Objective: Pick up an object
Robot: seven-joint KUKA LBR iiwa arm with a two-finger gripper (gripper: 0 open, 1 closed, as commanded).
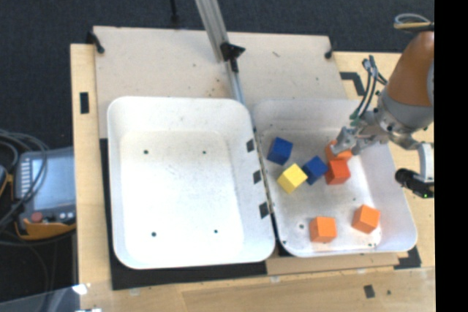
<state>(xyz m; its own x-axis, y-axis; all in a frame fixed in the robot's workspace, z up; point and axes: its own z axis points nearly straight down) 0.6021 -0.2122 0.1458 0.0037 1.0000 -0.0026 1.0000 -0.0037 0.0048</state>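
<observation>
The arm (412, 80) enters from the right, its upper part cut off by the frame's edge. Its gripper (344, 146) covers part of an orange piece (341, 153) beside the red-orange cube (337, 171); whether that piece sits between the grasping parts is too small to tell. At left, a grey device (44, 183) and its cables (11, 146) are cropped by the edge. The counter (219, 292) runs out of frame at the bottom.
</observation>
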